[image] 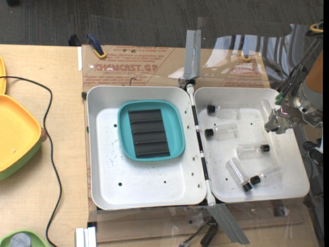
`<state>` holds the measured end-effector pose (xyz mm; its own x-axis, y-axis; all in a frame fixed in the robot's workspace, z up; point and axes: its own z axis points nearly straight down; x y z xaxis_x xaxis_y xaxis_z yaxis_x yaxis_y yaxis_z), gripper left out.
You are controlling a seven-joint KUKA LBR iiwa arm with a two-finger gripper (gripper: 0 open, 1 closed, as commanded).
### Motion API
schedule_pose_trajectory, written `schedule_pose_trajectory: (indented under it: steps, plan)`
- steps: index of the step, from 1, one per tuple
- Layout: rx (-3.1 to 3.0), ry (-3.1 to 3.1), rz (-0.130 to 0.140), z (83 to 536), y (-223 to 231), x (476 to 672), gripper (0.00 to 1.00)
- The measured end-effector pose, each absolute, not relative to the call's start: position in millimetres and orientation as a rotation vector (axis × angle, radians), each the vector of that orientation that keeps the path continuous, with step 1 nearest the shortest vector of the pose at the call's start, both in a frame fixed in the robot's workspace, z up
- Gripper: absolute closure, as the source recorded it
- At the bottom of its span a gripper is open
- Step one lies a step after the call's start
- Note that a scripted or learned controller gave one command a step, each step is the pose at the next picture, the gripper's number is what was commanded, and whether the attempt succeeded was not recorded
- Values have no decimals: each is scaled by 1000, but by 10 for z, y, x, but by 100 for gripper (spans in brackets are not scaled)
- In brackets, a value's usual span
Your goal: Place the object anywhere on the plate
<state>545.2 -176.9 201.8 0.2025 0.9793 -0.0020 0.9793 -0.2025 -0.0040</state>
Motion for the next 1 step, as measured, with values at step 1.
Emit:
schedule_pose_trajectory:
  steps: [1]
  plan:
    - [-2435, -1983, 6, 2020, -1769, 5453, 0]
